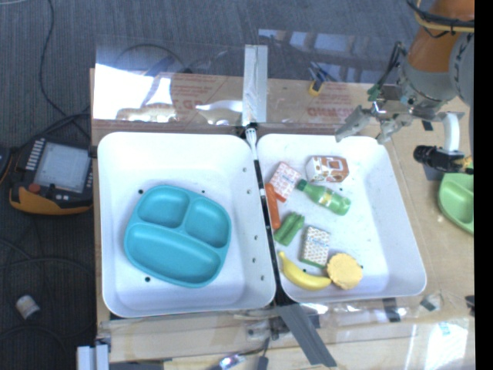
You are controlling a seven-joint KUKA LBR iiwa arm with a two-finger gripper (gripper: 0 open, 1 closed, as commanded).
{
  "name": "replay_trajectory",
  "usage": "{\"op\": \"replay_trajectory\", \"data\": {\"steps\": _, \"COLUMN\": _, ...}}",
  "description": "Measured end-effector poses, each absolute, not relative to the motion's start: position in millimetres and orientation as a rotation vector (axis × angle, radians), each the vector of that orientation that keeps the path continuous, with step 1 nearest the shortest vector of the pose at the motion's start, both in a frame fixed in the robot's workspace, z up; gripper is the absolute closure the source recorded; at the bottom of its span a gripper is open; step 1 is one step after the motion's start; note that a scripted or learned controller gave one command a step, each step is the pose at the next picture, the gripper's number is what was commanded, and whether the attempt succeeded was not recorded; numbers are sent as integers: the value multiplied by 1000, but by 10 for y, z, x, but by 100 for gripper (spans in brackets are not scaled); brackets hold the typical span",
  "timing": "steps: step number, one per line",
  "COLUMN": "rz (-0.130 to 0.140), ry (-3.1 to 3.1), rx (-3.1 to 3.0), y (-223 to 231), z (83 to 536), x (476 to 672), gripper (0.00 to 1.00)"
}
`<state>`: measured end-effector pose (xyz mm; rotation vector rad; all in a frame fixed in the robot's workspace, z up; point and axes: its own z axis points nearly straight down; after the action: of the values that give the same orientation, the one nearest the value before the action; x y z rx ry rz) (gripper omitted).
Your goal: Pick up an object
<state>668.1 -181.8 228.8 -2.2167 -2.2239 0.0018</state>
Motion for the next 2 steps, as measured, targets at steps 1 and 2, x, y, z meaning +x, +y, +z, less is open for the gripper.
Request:
{"op": "replay_trajectory", "data": {"steps": 1, "rz": 7, "ry": -2208, "rx": -2233, "y": -1672, "z": 1745, "x": 6081, "gripper": 0}}
{"op": "replay_trajectory", "data": {"steps": 2, "rz": -5, "ry": -2249, "rx": -2207, "y": -1761, "z": 893, "x": 6240, "gripper": 0}}
